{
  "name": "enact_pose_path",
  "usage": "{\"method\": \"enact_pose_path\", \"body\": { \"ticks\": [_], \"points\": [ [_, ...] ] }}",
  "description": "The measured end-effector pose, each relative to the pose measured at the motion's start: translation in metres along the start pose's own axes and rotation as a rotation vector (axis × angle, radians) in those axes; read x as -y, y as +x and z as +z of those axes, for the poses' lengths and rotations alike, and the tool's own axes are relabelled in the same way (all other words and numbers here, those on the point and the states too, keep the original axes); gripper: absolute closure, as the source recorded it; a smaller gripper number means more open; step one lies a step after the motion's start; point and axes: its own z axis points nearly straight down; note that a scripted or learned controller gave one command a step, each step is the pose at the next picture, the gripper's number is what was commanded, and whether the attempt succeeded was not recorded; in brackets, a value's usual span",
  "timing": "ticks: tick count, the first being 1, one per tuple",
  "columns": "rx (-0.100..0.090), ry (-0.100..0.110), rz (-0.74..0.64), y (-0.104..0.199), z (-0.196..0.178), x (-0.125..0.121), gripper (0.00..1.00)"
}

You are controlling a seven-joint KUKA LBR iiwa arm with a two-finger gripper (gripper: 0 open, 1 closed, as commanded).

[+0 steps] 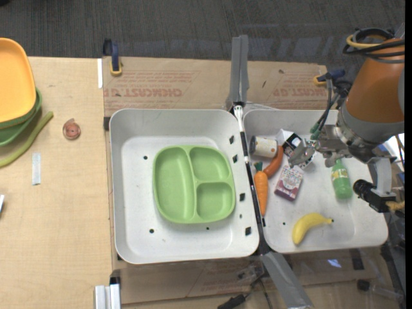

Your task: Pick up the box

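Note:
The box (289, 183) is small, purple and pink, and lies flat near the middle of the right bin (370, 234). My gripper (302, 156) hangs just above the box's far end, slightly toward the back of the bin. Nothing shows in its grasp. The grey arm with its orange band (380, 92) comes in from the right over the bin's back corner.
Two carrots (261, 188) lie along the right bin's left wall, and a short cylinder (264, 147) sits behind them. A green bottle (341, 179) lies right of the box, a banana (308, 226) in front. The left bin (129, 224) holds a green divided plate (193, 184).

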Motion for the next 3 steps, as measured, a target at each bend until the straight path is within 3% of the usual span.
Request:
{"method": "enact_pose_path", "body": {
  "ticks": [1, 2, 3],
  "points": [
    [0.000, -0.002, -0.004, -0.014, 0.113, -0.001, 0.00],
    [-0.001, 0.000, 0.000, -0.015, 0.105, 0.000, 1.00],
    [0.001, 0.000, 0.133, 0.054, 0.014, -0.016, 1.00]
  ]
}}
